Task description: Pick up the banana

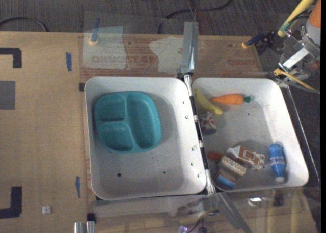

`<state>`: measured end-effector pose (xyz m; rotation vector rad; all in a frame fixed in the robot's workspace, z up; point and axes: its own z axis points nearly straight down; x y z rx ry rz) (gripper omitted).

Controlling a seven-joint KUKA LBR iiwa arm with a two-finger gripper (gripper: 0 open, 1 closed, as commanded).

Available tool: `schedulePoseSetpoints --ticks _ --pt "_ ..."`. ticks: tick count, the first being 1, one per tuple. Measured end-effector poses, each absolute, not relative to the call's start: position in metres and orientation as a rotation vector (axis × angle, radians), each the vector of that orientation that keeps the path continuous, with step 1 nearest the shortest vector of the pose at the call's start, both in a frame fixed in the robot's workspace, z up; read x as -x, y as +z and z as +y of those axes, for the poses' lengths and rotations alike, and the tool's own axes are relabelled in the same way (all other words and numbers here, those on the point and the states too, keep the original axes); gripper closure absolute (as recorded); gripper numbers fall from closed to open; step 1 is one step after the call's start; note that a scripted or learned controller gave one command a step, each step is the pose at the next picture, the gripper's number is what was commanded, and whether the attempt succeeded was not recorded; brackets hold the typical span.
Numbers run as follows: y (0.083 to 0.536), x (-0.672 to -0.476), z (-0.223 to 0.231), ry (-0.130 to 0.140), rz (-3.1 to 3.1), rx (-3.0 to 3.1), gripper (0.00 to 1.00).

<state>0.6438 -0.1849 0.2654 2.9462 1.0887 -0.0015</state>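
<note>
Lying along the left wall of the right-hand shallow white bin [293,125], near its far corner, the curved yellow banana [206,102] runs slantwise with one end toward the divider between the bins. Its lower end almost meets a small crumpled red-and-white packet [207,122], whose print is too blurred to read. Just beside the banana's far end lies one orange toy carrot with a green tip [230,99], set crosswise and close to it without clearly touching.

Toward the near side of the same bin a cluster of small boxes and packets overlaps: one red-and-white carton [248,156], a tan waffle-patterned piece [233,166] and a blue-edged item [224,181] partly hidden beneath it. How many things make up that heap is hard to tell. One blue bottle with a white cap [276,162] lies apart near the right wall.

The left-hand shallow white bin [102,176] holds a single teal plastic tray with three compartments [127,121].

The grey arm's wrist and tool [300,49] sit at the upper right, cut off by the frame edge, outside the bins and well apart from the banana; whether its grasping end is spread or closed cannot be made out.
</note>
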Motion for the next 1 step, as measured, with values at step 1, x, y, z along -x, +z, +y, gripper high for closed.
schedulePoseSetpoints --ticks 1 --pt "0.3214 -0.6455 -0.1638 -0.001 0.49 -3.103 1.0"
